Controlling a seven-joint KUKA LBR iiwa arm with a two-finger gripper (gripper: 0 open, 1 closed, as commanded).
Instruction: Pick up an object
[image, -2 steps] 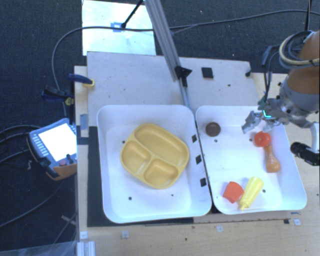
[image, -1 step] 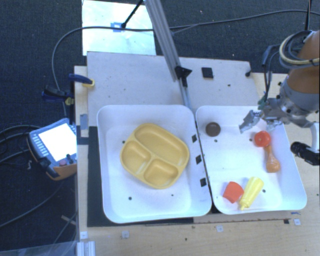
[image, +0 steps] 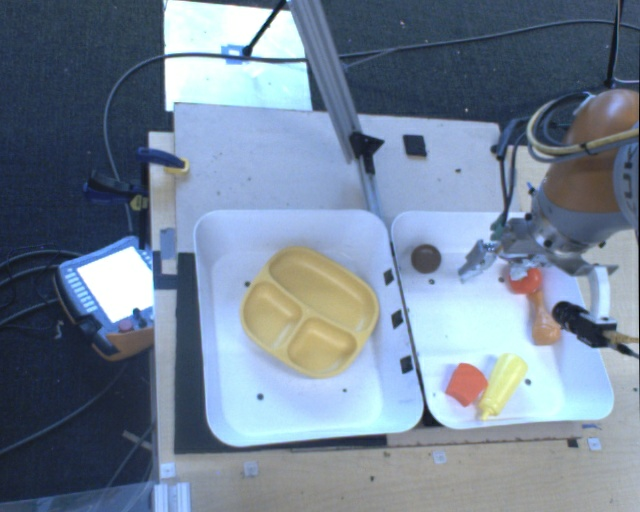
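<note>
The right bin (image: 590, 400) holds a brown ball (image: 426, 258) near its far left corner. A red block (image: 465, 384) and a yellow bottle-shaped toy (image: 502, 384) lie side by side at its front. A long orange toy (image: 544, 320) with a red end (image: 522, 282) lies towards the right. My gripper (image: 537, 276) hangs over the far right part of this bin, open, its fingers (image: 476, 262) spread wide. The red end of the orange toy sits under it, between the fingers, with neither finger closed on it.
The left bin (image: 225, 400) holds a yellow divided plate (image: 310, 310). A metal pole (image: 335, 85) slants across the board behind the bins. A handheld pendant (image: 108, 295) lies off the bench to the left. Cables run along the arm at the right.
</note>
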